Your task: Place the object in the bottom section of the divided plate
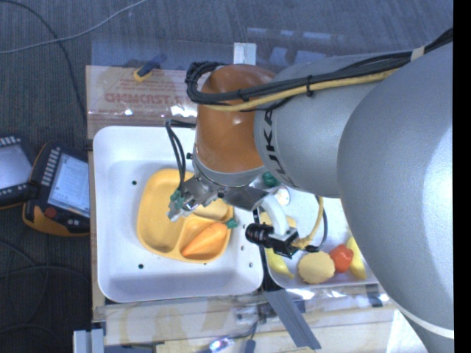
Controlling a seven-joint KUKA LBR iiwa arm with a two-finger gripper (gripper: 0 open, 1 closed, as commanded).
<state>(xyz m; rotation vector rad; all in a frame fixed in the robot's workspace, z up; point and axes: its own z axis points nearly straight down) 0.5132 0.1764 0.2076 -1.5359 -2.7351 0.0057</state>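
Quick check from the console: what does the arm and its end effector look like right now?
The arm is glossy grey with black lettering by the wrist, above a rounded orange band. Black and yellow cables run along it. The end effector is small, metallic grey with green accents.

The big grey arm (383, 145) reaches over the yellow plate (158, 215) in the left white bin (118, 271), where an orange carrot (206, 239) lies at five o'clock.
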